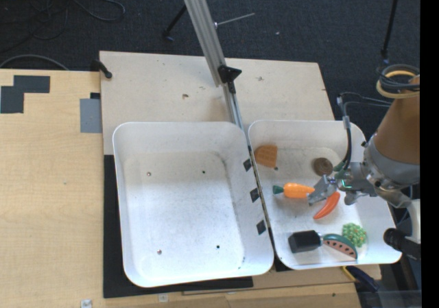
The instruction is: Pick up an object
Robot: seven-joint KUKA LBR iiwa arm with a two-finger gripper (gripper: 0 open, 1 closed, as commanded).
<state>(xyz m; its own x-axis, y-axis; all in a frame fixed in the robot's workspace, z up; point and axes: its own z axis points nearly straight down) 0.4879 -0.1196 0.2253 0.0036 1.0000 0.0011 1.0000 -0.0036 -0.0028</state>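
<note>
My gripper [335, 193] is low in the right bin [302, 136], reaching in from the right. Its fingers stand open, with the top of a red chili pepper [327, 207] just below them. An orange carrot [296, 191] lies right beside the left finger [320, 191]. Nothing is gripped between the fingers. A brown round piece [322, 165] sits just behind the gripper.
A brown bread-like piece [266, 156] lies at the back left of the right bin. Near its front edge are a black block [304, 241], a watermelon slice [341, 247] and a green broccoli [354, 233]. The left bin [178, 258] adjoins it. A metal pole [206, 32] slants above the divider.
</note>
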